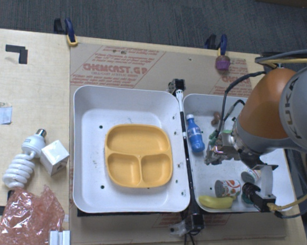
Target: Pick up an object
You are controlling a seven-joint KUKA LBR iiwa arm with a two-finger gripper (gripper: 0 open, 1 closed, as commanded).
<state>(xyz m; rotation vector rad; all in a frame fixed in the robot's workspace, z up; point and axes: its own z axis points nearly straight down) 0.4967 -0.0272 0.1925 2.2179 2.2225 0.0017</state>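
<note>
Fixed overhead slant onto both bins (pixel 78 140)

Dark grey carpet (pixel 151 11) lies beyond the pale wooden bench (pixel 29 83).

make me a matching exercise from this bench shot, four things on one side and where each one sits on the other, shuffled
Things:
1. yellow three-compartment plastic tray
2. blue plastic bottle
3. yellow banana
4. white spiral light bulb

Places:
A. on the bench left of both bins
B. near edge of the right white bin
C. middle of the left white bin
D. right bin, along its left wall

Pairs: 1-C, 2-D, 3-B, 4-A
</note>
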